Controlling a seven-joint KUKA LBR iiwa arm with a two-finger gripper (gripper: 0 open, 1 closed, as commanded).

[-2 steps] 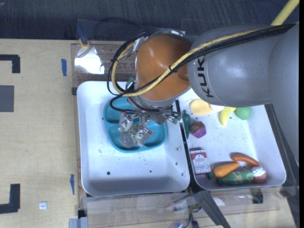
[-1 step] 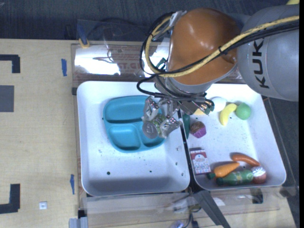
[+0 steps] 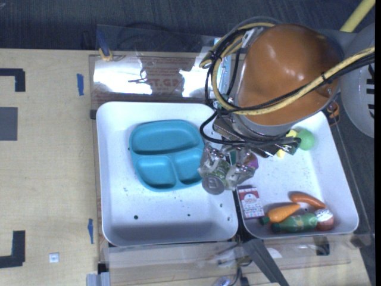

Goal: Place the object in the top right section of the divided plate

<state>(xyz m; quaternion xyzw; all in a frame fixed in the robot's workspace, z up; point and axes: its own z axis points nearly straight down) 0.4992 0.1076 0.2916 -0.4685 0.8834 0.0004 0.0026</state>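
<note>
The blue plastic divided plate (image 3: 168, 154) lies in the left shallow white bin (image 3: 119, 219) on the pale wooden worktop (image 3: 41, 159). Just beside the plate's right edge hangs the metal two-finger gripper (image 3: 223, 170); whether its fingers are open or closed cannot be told, nor whether anything sits between them. Well to the right of the plate, in the right white bin (image 3: 342, 177), lie a small red-and-white box (image 3: 251, 202), an orange toy carrot (image 3: 281, 211), a green bottle (image 3: 297, 221) and a green ball (image 3: 305, 139).

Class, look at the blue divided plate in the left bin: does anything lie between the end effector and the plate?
Nothing visible does. The end effector hangs just off the plate's right edge, over the left bin, with no object between them.
</note>
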